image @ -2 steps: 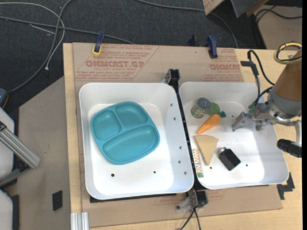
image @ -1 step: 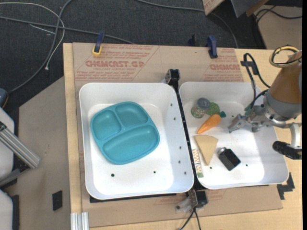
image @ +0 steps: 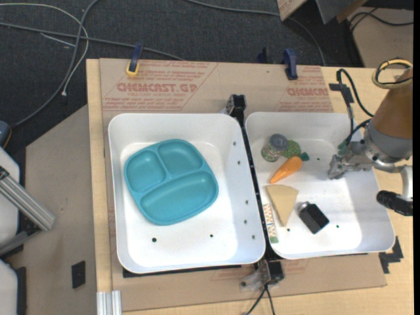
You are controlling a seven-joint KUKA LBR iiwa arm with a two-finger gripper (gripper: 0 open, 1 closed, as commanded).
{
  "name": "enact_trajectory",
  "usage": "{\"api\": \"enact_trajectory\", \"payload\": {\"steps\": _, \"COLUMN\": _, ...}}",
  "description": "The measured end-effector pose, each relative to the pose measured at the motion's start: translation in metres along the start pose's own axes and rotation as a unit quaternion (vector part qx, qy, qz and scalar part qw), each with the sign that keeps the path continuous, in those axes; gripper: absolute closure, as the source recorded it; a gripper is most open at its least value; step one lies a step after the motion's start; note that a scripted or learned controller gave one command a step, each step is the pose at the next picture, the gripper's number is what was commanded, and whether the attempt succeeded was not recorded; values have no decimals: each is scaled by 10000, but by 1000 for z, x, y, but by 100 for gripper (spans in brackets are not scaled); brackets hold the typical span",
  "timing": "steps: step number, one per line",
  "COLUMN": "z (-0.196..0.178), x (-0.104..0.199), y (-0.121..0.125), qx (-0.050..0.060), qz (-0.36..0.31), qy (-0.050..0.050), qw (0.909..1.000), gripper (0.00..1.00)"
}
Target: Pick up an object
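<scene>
Board (image: pixel 164 87) lettering: "CHEMCAST GP" (red)

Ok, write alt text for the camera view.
A grey robot arm's gripper reaches into the right white bin holding a toy carrot, tan wedge, black block and small can. The left bin holds a teal divided plate.
</scene>
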State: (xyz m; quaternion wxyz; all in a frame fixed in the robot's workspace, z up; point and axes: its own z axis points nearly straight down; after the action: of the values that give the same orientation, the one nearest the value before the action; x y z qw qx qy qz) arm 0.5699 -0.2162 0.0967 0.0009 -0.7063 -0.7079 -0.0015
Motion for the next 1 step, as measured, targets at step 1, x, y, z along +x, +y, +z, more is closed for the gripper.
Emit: {"api": "enact_trajectory", "payload": {"steps": 1, "z": -45, "x": 2, "y": 6, "qx": -23, "qz": 3, "qy": -27, "qw": 10000, "gripper": 100}}
